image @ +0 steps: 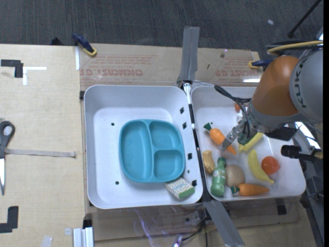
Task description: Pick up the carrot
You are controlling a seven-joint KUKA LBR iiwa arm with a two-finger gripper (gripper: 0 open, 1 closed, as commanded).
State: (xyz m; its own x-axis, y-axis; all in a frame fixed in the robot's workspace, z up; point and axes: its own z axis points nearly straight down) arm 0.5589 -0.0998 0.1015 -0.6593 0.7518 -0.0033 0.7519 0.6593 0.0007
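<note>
Arm: grey KUKA with orange band [275, 89], in from 3 o'clock over the right bin [295, 189].
Gripper [232, 139]: low in the right bin, fingers pointing toward 7 o'clock, tips a little apart — nothing seen between them.
Carrot [216, 134]: orange with green top, upper left part of the right bin, just at 10 o'clock of the gripper tips; touching or not, cannot tell.
Second carrot [252, 190]: lying along the bin's front wall, at 5 o'clock of the gripper, well apart from it.
Other items, right bin: banana [257, 168], tomato [270, 164] just at its 3 o'clock, green bottle [219, 178], brown round item [235, 174] — maybe a kiwi or potato — bread-like piece [208, 161], yellow piece [251, 141] under the wrist.
Left bin [97, 138]: teal divided plate [152, 151] at centre, sponge-like block [180, 188] at the plate's 5 o'clock, near the front wall.
Bench: scissors [5, 143] at far 9 o'clock.
</note>
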